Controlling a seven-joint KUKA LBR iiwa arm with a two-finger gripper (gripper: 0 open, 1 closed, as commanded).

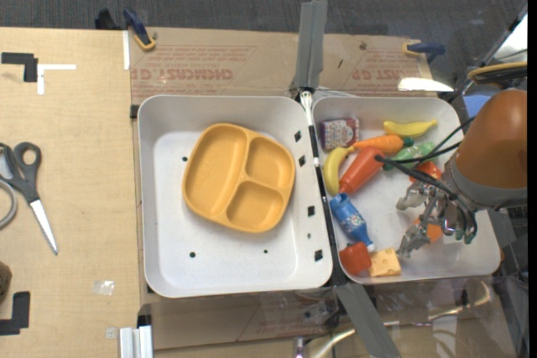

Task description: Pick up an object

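The jaws (pixel 417 222) hang low in the right bin (pixel 482 264), toward its near right part, their metal fingers (pixel 410 241) pointing down at the white floor; they look parted, and nothing shows between them. Something small and orange sits just beside them on the right (too blurred to name). Just near-left of them lies a yellow cheese wedge (pixel 386 263), touching a red piece (pixel 355 258) at the bin's near left corner. Farther left lies a blue bottle (pixel 349 217), and beyond it an orange bottle (pixel 362 169), a carrot (pixel 379 144), two bananas (pixel 409 127) and a small purple packet (pixel 339 132) along the far side. The left bin (pixel 159 205) holds a yellow divided plate (pixel 239 178). Scissors (pixel 32 193) rest on the tabletop (pixel 67 121) well to the left.
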